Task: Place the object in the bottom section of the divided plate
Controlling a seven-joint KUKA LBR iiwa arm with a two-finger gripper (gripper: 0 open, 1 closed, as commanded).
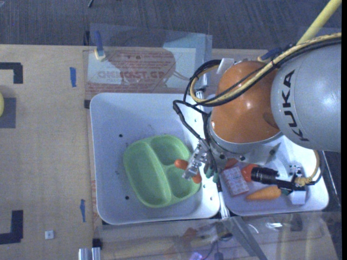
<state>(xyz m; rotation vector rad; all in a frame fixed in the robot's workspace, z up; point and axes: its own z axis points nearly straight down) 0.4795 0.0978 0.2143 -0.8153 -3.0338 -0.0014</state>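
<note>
A green divided plate (154,172) lies in the left white bin (108,123), with one long section on its left and two smaller ones on its right. My gripper (192,168) hangs over the plate's right edge, where the two smaller sections meet. A small orange object (181,164) sticks out on both sides of the metal fingers (191,171), which are shut on it. The grey and orange arm hides the bin's far right corner.
The right bin (320,199) holds an orange carrot-like piece (264,194), a pinkish packet (236,181) and a red-orange item (248,171), partly under the arm. A clear-wrapped cardboard sheet (135,69) lies behind the left bin. Bare bin floor surrounds the plate.
</note>
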